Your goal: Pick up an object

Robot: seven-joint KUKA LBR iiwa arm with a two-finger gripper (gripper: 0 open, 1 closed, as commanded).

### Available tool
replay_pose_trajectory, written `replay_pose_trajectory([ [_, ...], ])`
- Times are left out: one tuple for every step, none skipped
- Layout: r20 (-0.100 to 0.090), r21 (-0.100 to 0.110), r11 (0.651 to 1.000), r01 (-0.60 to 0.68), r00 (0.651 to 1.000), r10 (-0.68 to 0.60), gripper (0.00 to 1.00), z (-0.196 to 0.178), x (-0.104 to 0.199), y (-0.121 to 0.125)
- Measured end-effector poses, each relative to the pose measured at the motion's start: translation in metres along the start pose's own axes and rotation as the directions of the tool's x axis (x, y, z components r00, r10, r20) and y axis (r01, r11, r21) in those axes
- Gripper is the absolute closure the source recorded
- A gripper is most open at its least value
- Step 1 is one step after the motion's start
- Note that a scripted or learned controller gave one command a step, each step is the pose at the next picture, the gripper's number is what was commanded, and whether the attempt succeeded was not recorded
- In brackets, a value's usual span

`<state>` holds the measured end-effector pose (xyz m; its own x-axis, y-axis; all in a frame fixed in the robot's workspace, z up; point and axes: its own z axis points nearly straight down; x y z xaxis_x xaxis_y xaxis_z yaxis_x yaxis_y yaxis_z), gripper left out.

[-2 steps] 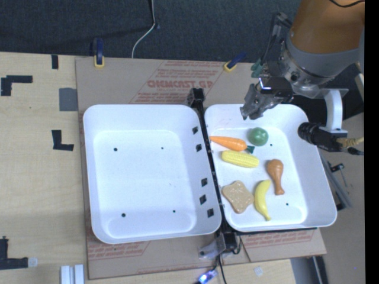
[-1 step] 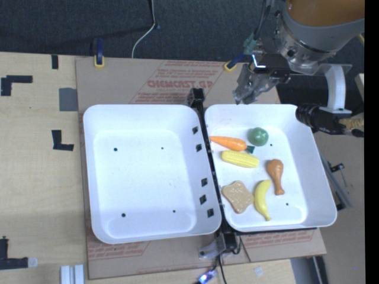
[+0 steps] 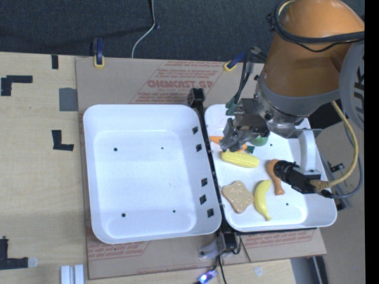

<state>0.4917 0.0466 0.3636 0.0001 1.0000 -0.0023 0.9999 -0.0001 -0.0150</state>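
Right bin: corn cob at centre; claw just above it, grip state cannot be told; bread slice, banana below.

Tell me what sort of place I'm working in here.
Likely a robotics lab test bench, not a kitchen. Two shallow white plastic bins sit on a printed cardboard sheet; the toy food, such as a yellow plastic corn cob, and black tape marks suggest a grasping experiment.

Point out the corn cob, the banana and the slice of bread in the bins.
corn cob [image 3: 240,158]: camera view, middle of the cob.
banana [image 3: 262,199]: camera view, middle of its curve.
slice of bread [image 3: 237,196]: camera view, centre of the slice.
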Motion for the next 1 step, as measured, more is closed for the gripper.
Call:
replay_pose_trajectory([
  [-0.003,-0.020,1.000,0.007,1.000,-0.007,1.00,-0.1026,0.0446,-0.0089],
])
